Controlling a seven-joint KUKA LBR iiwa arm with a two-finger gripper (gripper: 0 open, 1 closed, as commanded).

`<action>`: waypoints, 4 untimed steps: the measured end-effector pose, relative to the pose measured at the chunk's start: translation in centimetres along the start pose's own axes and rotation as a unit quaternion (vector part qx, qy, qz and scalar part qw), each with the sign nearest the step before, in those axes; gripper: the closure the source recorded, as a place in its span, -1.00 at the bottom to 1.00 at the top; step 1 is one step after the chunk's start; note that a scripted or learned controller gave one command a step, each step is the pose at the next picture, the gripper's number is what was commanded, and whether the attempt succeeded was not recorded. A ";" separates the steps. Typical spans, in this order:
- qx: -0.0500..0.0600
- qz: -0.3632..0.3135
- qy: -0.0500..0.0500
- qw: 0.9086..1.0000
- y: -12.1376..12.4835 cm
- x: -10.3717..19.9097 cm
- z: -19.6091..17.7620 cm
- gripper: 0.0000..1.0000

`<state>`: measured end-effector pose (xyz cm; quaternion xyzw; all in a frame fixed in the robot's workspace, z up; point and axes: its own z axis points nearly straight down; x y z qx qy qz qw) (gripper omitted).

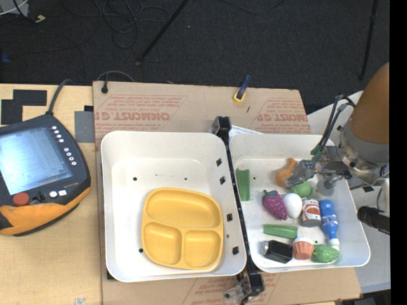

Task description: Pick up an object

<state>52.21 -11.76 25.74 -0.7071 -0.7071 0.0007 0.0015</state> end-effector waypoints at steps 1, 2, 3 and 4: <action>0.001 0.000 0.000 1.000 0.0 -0.1 -1.0 1.00; 0.001 0.003 0.001 1.000 0.0 -0.2 -1.9 1.00; 0.006 0.001 0.001 1.000 -1.5 -1.3 16.1 1.00; -0.006 -0.002 0.000 1.000 1.1 2.3 5.5 1.00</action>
